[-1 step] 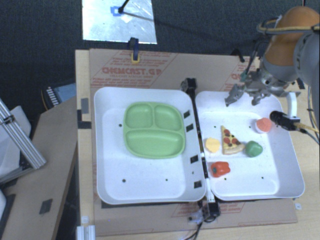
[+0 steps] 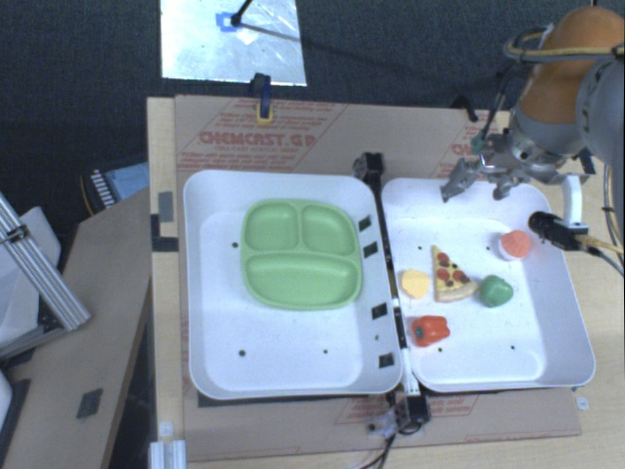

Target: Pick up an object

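The gripper (image 2: 480, 179) was held spread and empty above the right bin's (image 2: 562, 355) far edge, well apart from the pizza slice (image 2: 450, 275) lying mid-bin, presumably because no descent had been begun.

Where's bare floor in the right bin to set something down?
Free: the right bin's near strip, below the red pepper and green piece; also its far-left corner. Crowded: the middle, around pizza slice, yellow piece and pink piece. Gripper hangs over the far edge.
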Controlling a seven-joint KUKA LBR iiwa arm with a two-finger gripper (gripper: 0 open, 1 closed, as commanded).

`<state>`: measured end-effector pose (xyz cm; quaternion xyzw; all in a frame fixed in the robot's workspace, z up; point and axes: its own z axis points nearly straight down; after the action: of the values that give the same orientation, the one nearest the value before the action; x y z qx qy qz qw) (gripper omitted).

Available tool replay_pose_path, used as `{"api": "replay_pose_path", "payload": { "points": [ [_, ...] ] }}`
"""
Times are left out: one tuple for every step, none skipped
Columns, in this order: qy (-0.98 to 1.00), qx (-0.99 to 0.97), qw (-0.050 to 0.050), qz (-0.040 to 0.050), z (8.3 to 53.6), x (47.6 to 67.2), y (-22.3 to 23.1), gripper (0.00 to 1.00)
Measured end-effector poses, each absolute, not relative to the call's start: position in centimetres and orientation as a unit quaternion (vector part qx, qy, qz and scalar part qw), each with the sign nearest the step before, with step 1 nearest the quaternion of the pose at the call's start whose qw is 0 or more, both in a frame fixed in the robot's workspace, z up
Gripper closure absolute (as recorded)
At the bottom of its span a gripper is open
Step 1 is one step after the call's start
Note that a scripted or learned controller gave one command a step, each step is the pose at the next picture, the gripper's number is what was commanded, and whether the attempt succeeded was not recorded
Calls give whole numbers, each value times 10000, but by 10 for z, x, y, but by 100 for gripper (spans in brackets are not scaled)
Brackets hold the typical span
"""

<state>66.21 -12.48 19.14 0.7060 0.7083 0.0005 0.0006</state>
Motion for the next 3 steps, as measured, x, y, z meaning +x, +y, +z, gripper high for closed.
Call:
{"api": "replay_pose_path", "payload": {
  "points": [
    [7077, 7065, -2, -5, 149, 658, -127, 0],
    [7087, 7055, -5, -7, 103, 666, -129, 0],
    [7090, 7052, 5, 0, 84, 666, -129, 0]
  ]
}}
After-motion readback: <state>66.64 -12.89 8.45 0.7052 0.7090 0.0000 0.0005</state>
